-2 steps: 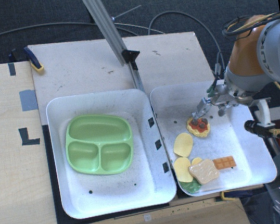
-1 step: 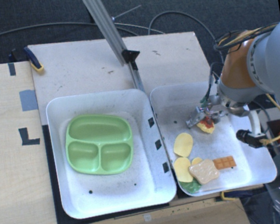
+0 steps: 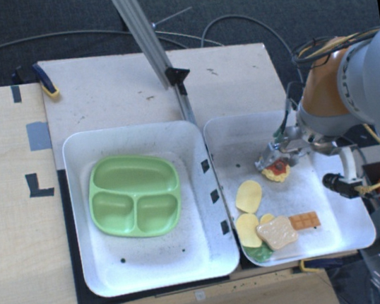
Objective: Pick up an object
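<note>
I am reaching in from the right of the frame and lowering my gripper (image 3: 278,160) into the right bin (image 3: 345,230), directly onto a small yellow and red toy food piece (image 3: 277,172) lying at middle height of that bin, toward its centre. I am coming at it from above because it lies apart from the other pieces, so nothing should crowd my approach. Whether I am clenched on the piece or simply resting against it, I cannot tell: the wrist is covering the contact from this angle. Lower in the same bin, two yellow slices (image 3: 248,210), a slice of toast (image 3: 279,233) and an orange cracker (image 3: 304,221) are bunching together near the bottom edge, a harder cluster to grasp cleanly. The left bin (image 3: 94,270) is holding a green divided plate (image 3: 135,194), lying flat and well away from my work.
</note>
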Robot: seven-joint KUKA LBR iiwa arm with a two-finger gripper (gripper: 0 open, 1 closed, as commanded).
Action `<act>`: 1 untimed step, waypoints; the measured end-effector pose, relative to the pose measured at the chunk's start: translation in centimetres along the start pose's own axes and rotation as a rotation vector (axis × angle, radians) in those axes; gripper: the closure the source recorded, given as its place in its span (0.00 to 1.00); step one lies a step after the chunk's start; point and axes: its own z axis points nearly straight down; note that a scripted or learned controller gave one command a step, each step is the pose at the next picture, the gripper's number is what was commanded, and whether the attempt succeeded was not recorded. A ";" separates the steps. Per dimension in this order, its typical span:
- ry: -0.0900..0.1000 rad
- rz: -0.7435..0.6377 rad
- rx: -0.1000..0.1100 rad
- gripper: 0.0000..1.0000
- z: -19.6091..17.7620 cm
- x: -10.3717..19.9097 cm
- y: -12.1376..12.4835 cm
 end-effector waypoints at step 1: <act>-0.001 0.002 -0.006 1.00 -6.2 -0.1 -0.4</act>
